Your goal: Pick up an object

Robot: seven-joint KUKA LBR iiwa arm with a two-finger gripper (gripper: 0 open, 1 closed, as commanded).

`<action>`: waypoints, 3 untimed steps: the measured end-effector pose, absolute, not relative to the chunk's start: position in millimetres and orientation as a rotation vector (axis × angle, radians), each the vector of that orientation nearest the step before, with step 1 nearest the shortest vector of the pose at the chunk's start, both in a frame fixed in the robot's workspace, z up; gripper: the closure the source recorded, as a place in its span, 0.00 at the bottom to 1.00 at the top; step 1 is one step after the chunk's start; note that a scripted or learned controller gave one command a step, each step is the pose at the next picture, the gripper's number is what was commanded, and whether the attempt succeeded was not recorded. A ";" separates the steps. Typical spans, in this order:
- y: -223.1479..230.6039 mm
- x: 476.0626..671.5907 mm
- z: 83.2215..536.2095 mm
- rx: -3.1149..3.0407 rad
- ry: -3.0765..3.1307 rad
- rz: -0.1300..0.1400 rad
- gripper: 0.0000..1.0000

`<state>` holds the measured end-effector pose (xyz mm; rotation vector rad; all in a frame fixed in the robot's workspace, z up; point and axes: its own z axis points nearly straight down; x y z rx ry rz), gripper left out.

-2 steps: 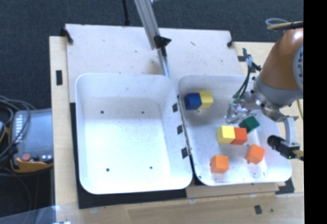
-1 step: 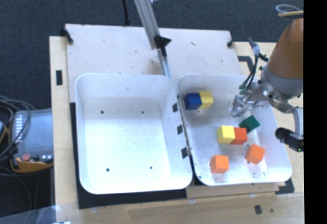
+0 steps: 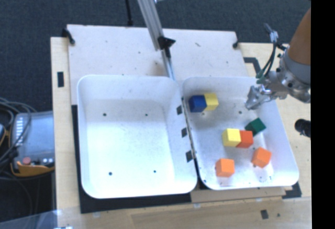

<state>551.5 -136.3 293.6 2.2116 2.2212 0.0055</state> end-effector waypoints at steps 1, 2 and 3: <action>-85.8 539.3 293.8 2.214 2.228 0.002 1.00; -37.6 537.5 274.6 2.214 2.230 0.000 1.00; 12.2 531.5 256.9 2.218 2.227 0.000 1.00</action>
